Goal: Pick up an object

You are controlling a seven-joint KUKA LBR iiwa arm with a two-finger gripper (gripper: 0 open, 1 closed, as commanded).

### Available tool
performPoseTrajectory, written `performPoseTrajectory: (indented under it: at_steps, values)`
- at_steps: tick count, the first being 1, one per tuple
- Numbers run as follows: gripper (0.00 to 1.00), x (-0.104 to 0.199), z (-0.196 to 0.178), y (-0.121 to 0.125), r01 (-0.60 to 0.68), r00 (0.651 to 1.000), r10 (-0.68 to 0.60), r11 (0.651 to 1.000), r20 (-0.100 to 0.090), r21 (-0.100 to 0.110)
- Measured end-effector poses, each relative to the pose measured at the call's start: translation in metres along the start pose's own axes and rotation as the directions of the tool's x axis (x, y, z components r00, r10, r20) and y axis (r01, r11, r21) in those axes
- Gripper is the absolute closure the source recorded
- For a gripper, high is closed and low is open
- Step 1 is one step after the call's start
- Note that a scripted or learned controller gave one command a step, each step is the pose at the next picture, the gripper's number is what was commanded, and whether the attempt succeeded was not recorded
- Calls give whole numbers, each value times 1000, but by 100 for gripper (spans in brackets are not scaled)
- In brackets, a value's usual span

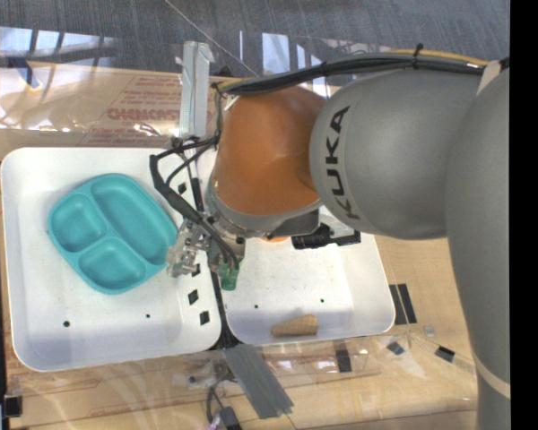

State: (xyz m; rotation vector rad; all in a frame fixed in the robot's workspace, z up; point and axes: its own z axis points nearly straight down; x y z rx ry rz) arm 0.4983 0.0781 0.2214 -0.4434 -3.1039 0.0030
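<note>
We see a wooden table [412,267] carrying two white bins. Nearest us, a small tan object [295,327] lies by the front wall of the right bin [359,307]. Above it the tool [202,260] hangs over the seam between the bins; we cannot tell how it is set, since cables and the arm [377,150] crowd it. In the left bin [36,330] a teal divided plate [112,231] rests, just beside the tool.
</note>
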Motion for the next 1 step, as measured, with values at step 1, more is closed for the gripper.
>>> performPoseTrajectory:
  at_steps: [1]
  values:
    - [100,26,-64,21,-33,999,33,999,10,-5]
